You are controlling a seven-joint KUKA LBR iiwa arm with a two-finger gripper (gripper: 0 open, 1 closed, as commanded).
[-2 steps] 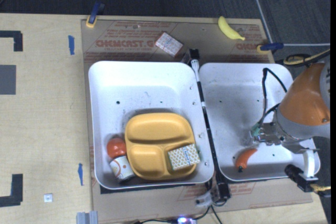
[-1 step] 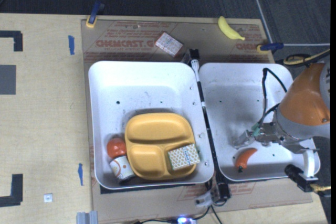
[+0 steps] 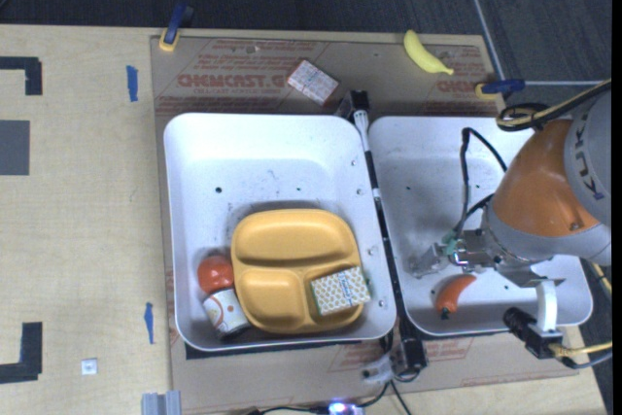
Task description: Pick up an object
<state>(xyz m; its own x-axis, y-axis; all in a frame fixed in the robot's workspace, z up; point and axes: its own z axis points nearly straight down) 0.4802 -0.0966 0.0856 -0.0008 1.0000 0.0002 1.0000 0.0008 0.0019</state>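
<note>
In the right bin (image 3: 418, 151), my gripper (image 3: 434, 258) hangs low over the floor near the front left. An orange carrot-like object (image 3: 455, 292) lies on the bin floor just in front of and slightly right of the gripper. Nothing shows held in the gripper. The grey and orange wrist (image 3: 544, 199) covers the bin's right half. In the left bin (image 3: 194, 160) rests a yellow divided plate (image 3: 282, 253) with a small patterned box (image 3: 339, 291) in its front right compartment. A red-orange ball (image 3: 214, 273) and a white and orange cup (image 3: 224, 310) lie at the plate's left.
Behind the bins on the cardboard lie a yellow banana (image 3: 427, 53) and a small patterned box (image 3: 312, 81). Blue clamps (image 3: 175, 24) hold the cardboard's edges. A black divider and cable (image 3: 371, 180) run between the bins. Wooden bench top (image 3: 78, 209) spreads to the left.
</note>
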